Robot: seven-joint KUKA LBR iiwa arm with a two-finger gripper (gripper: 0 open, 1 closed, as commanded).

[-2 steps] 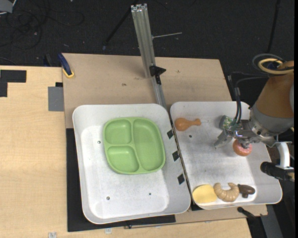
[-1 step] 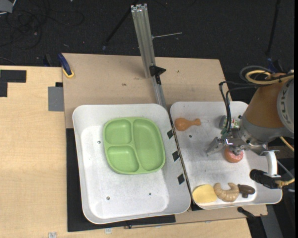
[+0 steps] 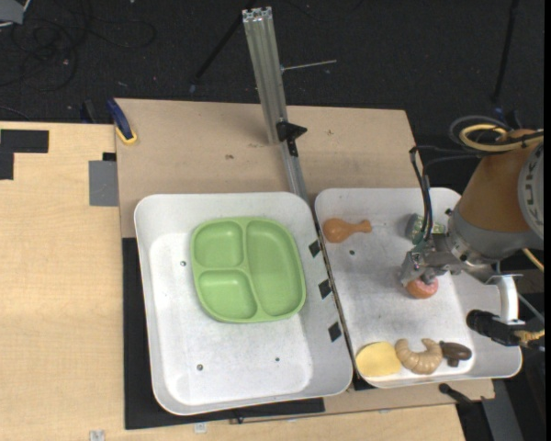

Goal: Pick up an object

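In the right bin (image 3: pixel 376 324) lie an orange drumstick-shaped toy (image 3: pixel 346 230), a small red and white object (image 3: pixel 423 288), a yellow round piece (image 3: pixel 377 360), a tan curled shrimp-like toy (image 3: pixel 421 355) and a dark brown piece (image 3: pixel 456 352). My gripper (image 3: pixel 423 274) reaches down from the right and sits directly over the red and white object, touching or nearly touching it. The arm's grey and orange wrist (image 3: pixel 496 205) hangs above the bin's right side.
The left bin (image 3: pixel 165 356) bears a green divided plate (image 3: pixel 249 269). A metal post (image 3: pixel 268 81) rises behind the bins. Black clips (image 3: pixel 323 288) mark the seam between the bins. A wooden table surface (image 3: pixel 46 283) lies to the left.
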